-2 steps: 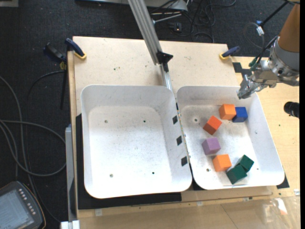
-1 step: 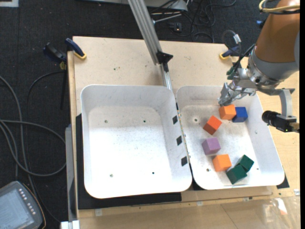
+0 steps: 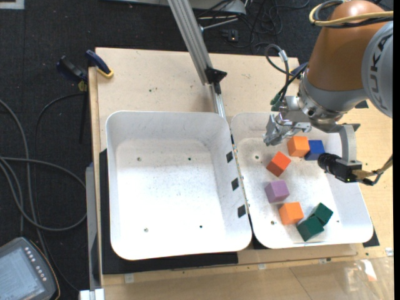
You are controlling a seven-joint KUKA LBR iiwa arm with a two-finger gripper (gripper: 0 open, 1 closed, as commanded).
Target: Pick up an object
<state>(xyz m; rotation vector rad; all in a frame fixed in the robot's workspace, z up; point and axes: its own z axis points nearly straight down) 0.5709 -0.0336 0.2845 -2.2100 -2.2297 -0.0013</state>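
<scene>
Small coloured foam cubes lie loose in the right shallow white plastic bin (image 3: 356,227): an orange cube (image 3: 298,146) touching a blue cube (image 3: 315,148) near the far end, a red-orange cube (image 3: 279,163) just in front of them, a purple cube (image 3: 276,191) mid-bin, another orange cube (image 3: 290,212) below it, two dark green cubes (image 3: 315,222) touching at the near end. Grey two-finger gripper (image 3: 274,134) hangs over the far part of that bin, just left of the orange/blue pair, nothing visible between its tips; open or closed, cannot tell. Left shallow white plastic bin (image 3: 119,136) sits beside it, rims touching. Grey arm with orange band (image 3: 340,42) enters from the right.
</scene>
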